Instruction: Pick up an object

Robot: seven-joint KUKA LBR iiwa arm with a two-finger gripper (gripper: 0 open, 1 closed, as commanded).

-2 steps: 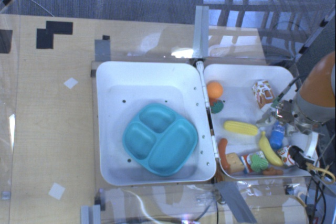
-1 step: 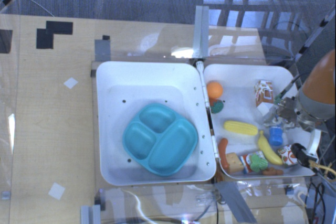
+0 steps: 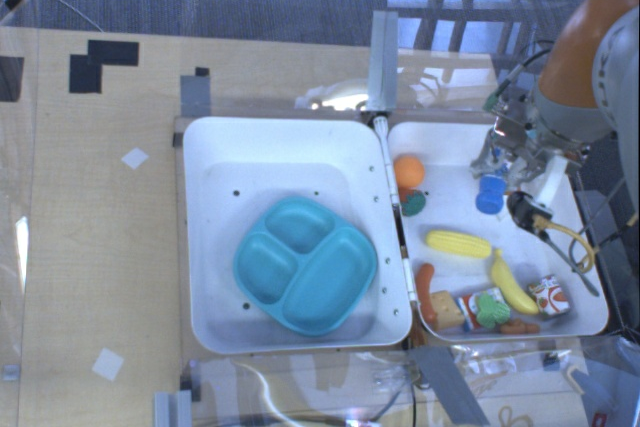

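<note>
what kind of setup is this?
Probably a robot bin-picking test bench: two white bins side by side, toy food like a banana, and a blue divided plate, with the gripper above.

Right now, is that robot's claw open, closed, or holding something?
Gripper: it is over the right bin, right above a small blue object; whether it is open, closed or gripping cannot be told.

Blue divided plate [image 3: 305, 263] in left white bin [image 3: 210, 165], on wooden bench [image 3: 90, 245]
</note>
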